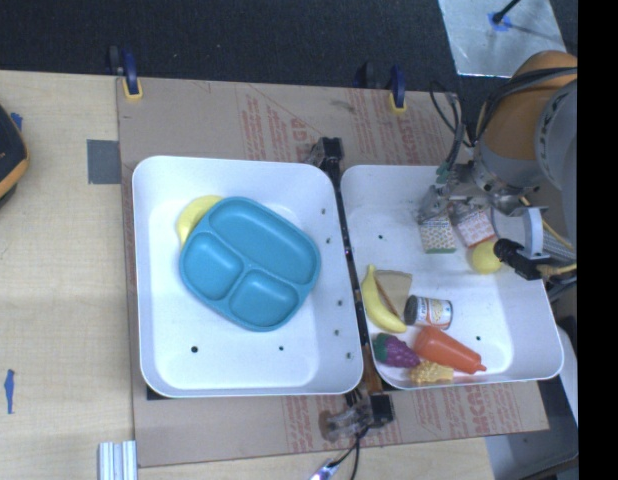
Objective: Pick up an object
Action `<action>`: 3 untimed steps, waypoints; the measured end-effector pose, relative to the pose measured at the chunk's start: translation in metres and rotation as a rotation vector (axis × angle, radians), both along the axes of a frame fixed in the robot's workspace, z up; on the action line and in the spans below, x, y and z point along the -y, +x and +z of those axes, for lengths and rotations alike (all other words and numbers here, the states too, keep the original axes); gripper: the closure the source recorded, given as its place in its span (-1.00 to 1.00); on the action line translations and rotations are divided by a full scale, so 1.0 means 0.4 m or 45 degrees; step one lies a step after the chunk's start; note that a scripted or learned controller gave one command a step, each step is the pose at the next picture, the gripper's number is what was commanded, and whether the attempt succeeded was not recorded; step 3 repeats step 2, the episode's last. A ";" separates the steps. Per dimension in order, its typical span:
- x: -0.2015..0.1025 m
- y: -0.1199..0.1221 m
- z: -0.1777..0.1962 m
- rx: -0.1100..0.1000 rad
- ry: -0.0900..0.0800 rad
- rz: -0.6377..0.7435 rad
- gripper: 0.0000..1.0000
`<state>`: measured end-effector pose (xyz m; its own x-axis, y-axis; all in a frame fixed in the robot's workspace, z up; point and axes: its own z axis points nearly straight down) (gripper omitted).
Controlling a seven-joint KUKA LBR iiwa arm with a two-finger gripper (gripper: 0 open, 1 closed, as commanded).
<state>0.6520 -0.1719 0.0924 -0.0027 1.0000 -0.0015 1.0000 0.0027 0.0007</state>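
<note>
My gripper (452, 206) hangs low over the upper part of the right bin (519, 343). Just below it lie a small speckled packet (439, 235) and a pinkish packet (476, 226), close to or touching the gripper. A yellow lemon (484, 257) rests to the right of them. Further down the bin lie a banana (377, 303), a slice of bread (394, 288), a small can (429, 312) on its side, an orange carrot (447, 350), purple grapes (394, 350) and a yellow corn piece (432, 372).
The left bin (159, 348) holds a blue divided plate (251, 262) that lies over a yellow object (194, 214). The arm (529, 118) enters from the right above the right bin. A black and orange device (1, 158) sits at the bench's left edge.
</note>
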 end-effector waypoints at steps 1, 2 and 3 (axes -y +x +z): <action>-0.178 0.012 0.069 -0.002 0.001 0.004 1.00; -0.312 -0.080 0.325 -0.002 0.002 0.003 1.00; -0.312 -0.080 0.325 -0.002 0.002 0.003 1.00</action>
